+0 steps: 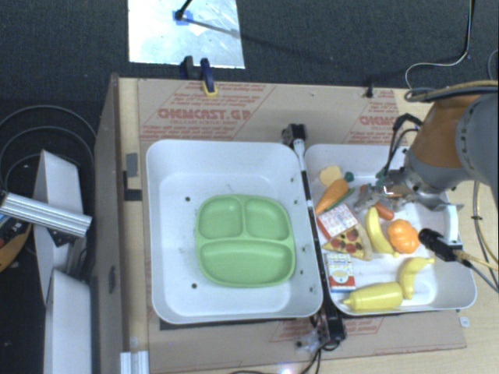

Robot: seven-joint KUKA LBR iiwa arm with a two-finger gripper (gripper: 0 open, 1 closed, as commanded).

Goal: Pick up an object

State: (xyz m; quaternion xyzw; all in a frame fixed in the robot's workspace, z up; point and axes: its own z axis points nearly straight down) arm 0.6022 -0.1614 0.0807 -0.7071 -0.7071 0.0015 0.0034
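My gripper (373, 198) hangs low over the upper middle of the right bin (460, 287), with the grey wrist and orange band behind it to the right. Right beside it to the left lies an orange carrot (334, 195). A small red-orange piece (384, 211) sits just below it, partly hidden. A yellow banana (379, 231) and an orange fruit (403, 236) lie a little lower. Further down are a pizza slice (348, 245), a red-and-white card (337, 220), a small yellow banana (414, 271) and a long yellow squash (375, 294).
The left bin (168, 209) holds a green divided plate (245, 240). A pale yellow piece (330, 175) lies at the right bin's top left. A black clip (438, 245) sticks out from the arm near the right rim. Cables run along the bench's right side.
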